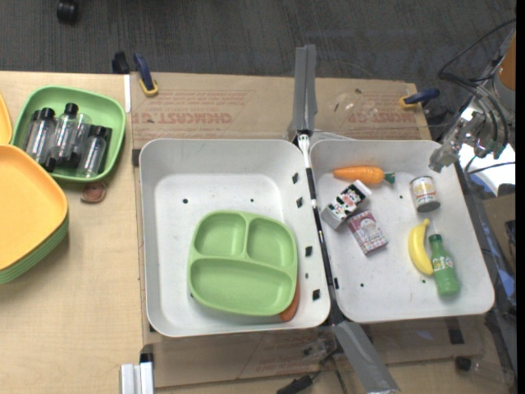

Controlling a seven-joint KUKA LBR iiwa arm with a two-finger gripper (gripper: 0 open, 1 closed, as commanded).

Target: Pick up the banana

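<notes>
Yellow and smoothly curved, the small plastic-looking banana (420,248) lies flat on the floor of the right-hand shallow white bin (385,290), toward that bin's right side. It runs roughly up and down the view, its bow bulging to the left, with a thin stem tip at the upper end and a blunter end below. Its skin is an even bright yellow with no visible marks. A green plastic bottle with a pale label (444,268) lies just beside its right flank, apparently touching its lower half.

Up from the banana stands a small silver tin can with a light label (423,193), apart from the fruit. An orange carrot with a green stub (360,174) lies near the bin's top edge. A small black-and-white printed box (345,203) and a pinkish flat packet (368,231) sit toward the bin's left side, close together.

The grey two-finger gripper (447,156) hangs over the upper right corner of this bin, well apart from the banana; whether it is spread or pressed together cannot be told from this angle, and nothing is seen in its grasp.

A pale green divided plastic tray (244,263) rests in the left-hand shallow white bin (168,245).
</notes>
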